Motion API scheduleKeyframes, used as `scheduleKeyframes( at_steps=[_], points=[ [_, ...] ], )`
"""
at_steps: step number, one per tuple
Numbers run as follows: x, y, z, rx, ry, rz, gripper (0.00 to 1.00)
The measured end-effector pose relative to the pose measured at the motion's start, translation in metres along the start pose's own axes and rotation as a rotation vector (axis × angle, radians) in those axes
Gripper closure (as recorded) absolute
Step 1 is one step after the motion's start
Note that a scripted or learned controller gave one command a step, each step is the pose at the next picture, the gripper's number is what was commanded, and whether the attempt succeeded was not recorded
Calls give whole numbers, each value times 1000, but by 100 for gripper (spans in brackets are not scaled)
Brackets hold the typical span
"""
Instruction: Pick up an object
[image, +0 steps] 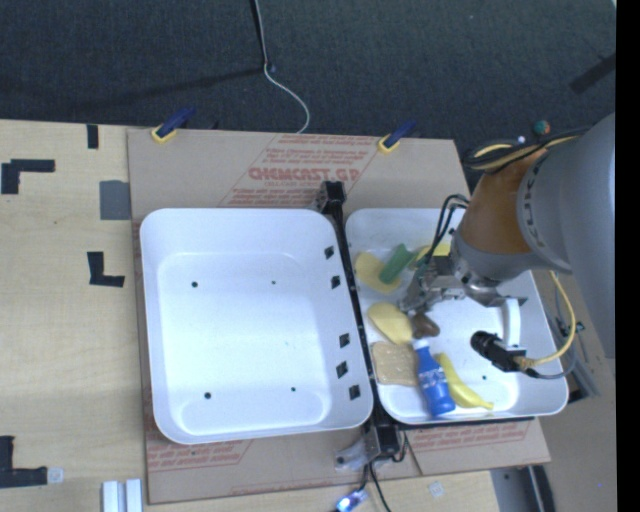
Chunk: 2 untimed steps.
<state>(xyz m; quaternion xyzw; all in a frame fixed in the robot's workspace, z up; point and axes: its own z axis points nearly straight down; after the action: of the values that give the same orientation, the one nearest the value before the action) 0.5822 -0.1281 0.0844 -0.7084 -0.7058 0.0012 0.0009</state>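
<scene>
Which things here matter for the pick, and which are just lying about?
For the job:
tool, low in the right bin
yellow piece beside it
blue tube
banana
green piece
tan block

Lying about:
left bin
cardboard sheet
two clamps at its far corners

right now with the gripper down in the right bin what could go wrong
The gripper sits low among crowded items: a yellow piece, a small brown object and a blue tube lie close together, so it may nudge or catch a neighbour instead of one clean pick. The green object near the divider could get pushed against it.
</scene>
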Motion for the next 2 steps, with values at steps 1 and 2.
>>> scheduleKeyframes(
  at_steps=[1, 2],
  points=[
    [7, -40, -1, -3, 0, -4, 100],
    [16, -85, -2, -9, 2, -6, 100]
  ],
)
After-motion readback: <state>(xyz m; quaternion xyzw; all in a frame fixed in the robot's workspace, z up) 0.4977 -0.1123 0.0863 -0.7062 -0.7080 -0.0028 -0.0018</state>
